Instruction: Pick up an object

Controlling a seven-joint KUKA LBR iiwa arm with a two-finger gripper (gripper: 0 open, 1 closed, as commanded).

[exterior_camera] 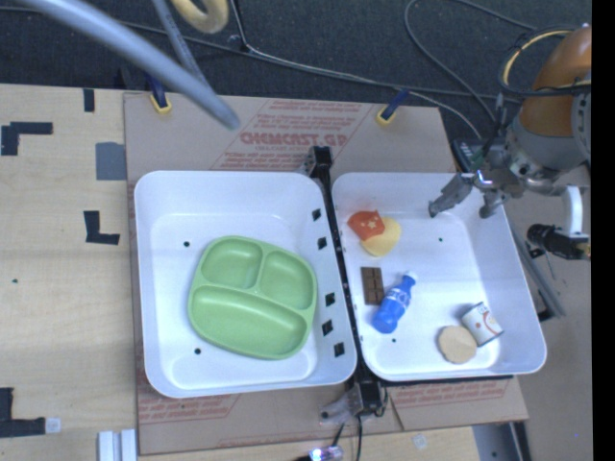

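Still at the approach step, gripper (466, 200) spread apart and holding nothing above the right bin's (514, 286) far corner; next, probably descending onto the blue bottle (392, 303).

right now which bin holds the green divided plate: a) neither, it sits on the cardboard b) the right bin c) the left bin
c: the green divided plate lies flat inside the left bin, while the right bin holds the small items such as the blue bottle.
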